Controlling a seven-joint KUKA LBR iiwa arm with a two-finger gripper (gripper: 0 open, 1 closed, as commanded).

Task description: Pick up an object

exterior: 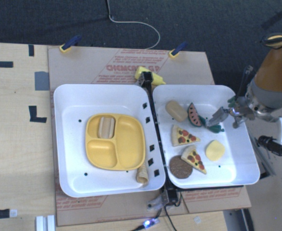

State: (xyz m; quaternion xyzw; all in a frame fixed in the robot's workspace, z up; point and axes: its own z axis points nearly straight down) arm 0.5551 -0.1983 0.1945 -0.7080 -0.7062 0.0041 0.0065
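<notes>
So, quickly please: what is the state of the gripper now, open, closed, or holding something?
The two-finger gripper: low over the right white bin, beside a small dark green object; open or closed cannot be told.

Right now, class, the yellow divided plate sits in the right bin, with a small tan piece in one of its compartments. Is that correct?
Not quite. The camera view shows the yellow divided plate in the left bin, not the right one. The rest holds: a small tan piece lies in one of its compartments, the upper left one as seen here.
</notes>
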